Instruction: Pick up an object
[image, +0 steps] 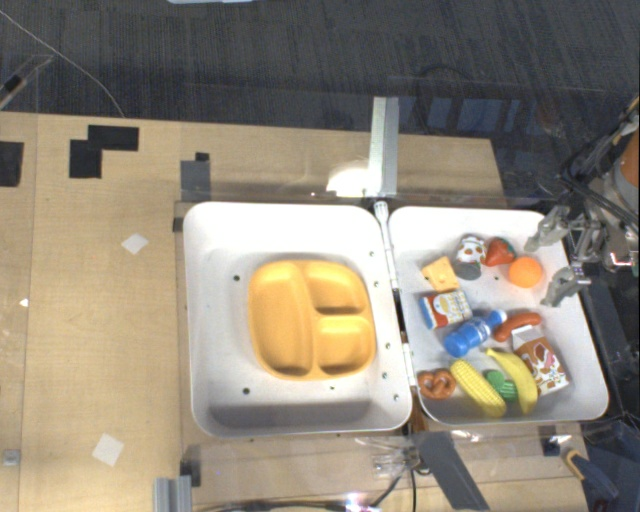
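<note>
Several toys (478, 330) crowd right bin (400, 300) — end effector (556, 260) above.

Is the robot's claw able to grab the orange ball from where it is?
Probably yes. The claw is open at the right bin's edge, just beside the orange ball, with nothing between them; only a red toy crowds its far side.

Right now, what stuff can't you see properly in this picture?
- Robot arm: cut off by the camera view's right edge.
- Gripper: fingers small and grey, so open or shut is unclear.
- Green toy: partly hidden behind the banana and corn.
- Small cartons: labels too tiny to read.
</note>
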